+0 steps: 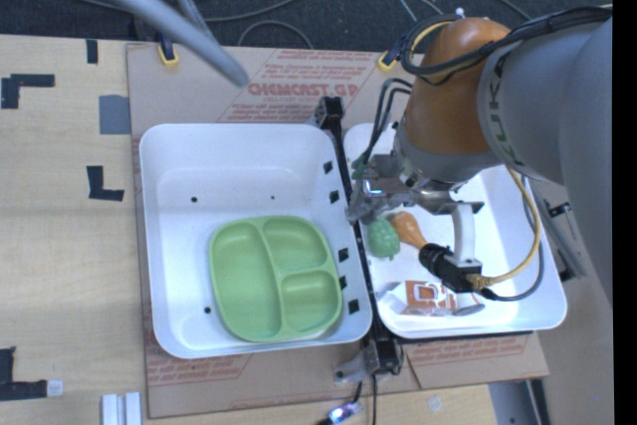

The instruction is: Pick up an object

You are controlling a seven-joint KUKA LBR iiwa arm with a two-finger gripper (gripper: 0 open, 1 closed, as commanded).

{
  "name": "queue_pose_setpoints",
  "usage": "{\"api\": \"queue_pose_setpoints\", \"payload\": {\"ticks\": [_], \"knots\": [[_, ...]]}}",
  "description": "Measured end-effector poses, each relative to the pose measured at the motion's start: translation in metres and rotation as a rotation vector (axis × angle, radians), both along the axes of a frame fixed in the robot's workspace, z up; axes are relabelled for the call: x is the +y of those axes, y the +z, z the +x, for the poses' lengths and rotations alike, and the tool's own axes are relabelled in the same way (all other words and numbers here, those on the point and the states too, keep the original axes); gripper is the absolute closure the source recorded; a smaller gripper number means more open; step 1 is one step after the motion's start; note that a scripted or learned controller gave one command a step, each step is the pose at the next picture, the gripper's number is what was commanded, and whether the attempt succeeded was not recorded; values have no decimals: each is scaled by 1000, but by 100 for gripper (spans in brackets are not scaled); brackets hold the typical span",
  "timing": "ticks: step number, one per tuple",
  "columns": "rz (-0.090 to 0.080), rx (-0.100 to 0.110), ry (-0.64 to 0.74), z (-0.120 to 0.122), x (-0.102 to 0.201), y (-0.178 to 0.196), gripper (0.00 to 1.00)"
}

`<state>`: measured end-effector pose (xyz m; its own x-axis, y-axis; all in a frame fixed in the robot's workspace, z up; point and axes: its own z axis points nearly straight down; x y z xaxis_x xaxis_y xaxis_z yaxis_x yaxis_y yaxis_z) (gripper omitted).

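Green object point(381, 238): small, rounded and knobbly, lying in the right bin close to the divider between the two bins; what kind of thing it is cannot be told.
Orange object point(408, 228): small, tapered, just beside the green object on its right, touching or nearly touching it.
Gripper point(370, 201): low over the left part of the right bin, directly above the green object; the wrist hardware hides the tips, so whether the claw is apart, together or clamped on anything cannot be told.
Arm point(518, 105): grey, with an orange band point(448, 90) above the wrist, reaching in from the right and covering much of the right bin.
Right bin point(542, 314): shallow and white, holding the green object, the orange object and a flat packet.
Packet point(430, 298): white with orange print, lying flat near the front wall of the right bin, apart from the green object.
Left bin point(179, 154): shallow and white, holding a plate.
Plate point(277, 277): light green, divided into three compartments, lying flat toward the front of the left bin.
Cable point(518, 269): yellow, looping from the wrist over the right bin.
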<state>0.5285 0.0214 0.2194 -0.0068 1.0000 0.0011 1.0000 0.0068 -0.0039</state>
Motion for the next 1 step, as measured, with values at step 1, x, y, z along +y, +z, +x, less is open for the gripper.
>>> {"api": "queue_pose_setpoints", "payload": {"ticks": [1], "knots": [[1, -2, 1, 4, 56, 10, 100]]}}
